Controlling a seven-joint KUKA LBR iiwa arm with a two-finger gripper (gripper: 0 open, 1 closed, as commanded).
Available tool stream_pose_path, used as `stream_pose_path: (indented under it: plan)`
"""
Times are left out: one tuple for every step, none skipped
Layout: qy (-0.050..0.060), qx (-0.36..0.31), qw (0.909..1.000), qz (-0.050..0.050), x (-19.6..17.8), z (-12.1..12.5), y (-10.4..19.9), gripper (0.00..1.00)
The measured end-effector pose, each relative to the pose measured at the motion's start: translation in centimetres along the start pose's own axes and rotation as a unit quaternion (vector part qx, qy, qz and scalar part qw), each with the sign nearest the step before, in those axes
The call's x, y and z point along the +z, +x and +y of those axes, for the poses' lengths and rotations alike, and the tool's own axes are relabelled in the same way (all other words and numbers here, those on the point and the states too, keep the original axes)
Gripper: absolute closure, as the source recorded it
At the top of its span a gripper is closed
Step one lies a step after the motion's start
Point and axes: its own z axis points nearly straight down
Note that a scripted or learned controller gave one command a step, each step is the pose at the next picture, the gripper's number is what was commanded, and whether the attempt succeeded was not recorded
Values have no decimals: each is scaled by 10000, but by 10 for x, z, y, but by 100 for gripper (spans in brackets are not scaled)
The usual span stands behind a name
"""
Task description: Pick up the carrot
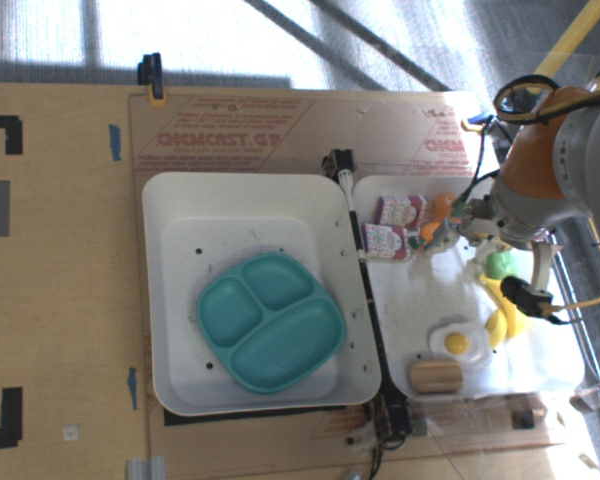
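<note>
Arm (555, 168) low, tool (458, 230) down

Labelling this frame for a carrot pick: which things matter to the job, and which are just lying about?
Job: carrot, gripper, right bin.

Lying about: teal plate, left bin, two pink cartons, banana, fried egg, wooden block, green item.

Grey cylindrical KUKA iiwa arm (580, 163), orange band (528, 163) above the wrist, black cables (525, 93) looped over the band, pale metallic wrist housing (515, 220) between band and claw
</note>
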Motion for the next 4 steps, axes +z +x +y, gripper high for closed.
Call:
stream_pose_path:
  plan:
    - [470,940,9944,-100,2,45,15,0]
    - [562,519,9969,199,1,57,-17,0]
    - [414,492,9979,70,-12,61,-22,100]
    - [27,1071,9942,25,-92,59,42,100]
